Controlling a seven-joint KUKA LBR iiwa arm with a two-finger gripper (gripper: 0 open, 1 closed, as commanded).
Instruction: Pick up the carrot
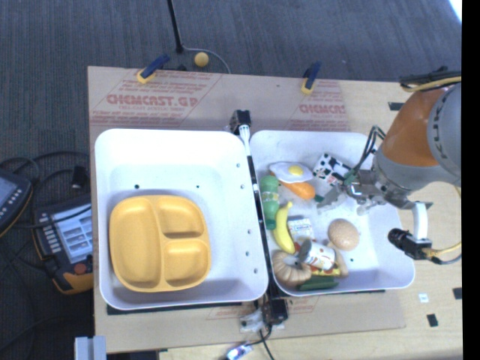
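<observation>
The carrot (301,190) is a small orange wedge lying in the right bin (390,272), just below a toy fried egg (291,172). My gripper (335,193) hangs low over the bin, a short way right of the carrot, at the end of the grey arm with the orange band (412,137). I see nothing held in it. A black-and-white toy (326,167) sits right above the gripper's tip.
Around the carrot lie a green item (268,190), a banana (283,227), a tan egg-shaped piece (343,234), a small can (319,257), a pretzel-like bread (289,270) and a green vegetable (322,282). The left bin (172,152) holds a yellow divided plate (159,240).
</observation>
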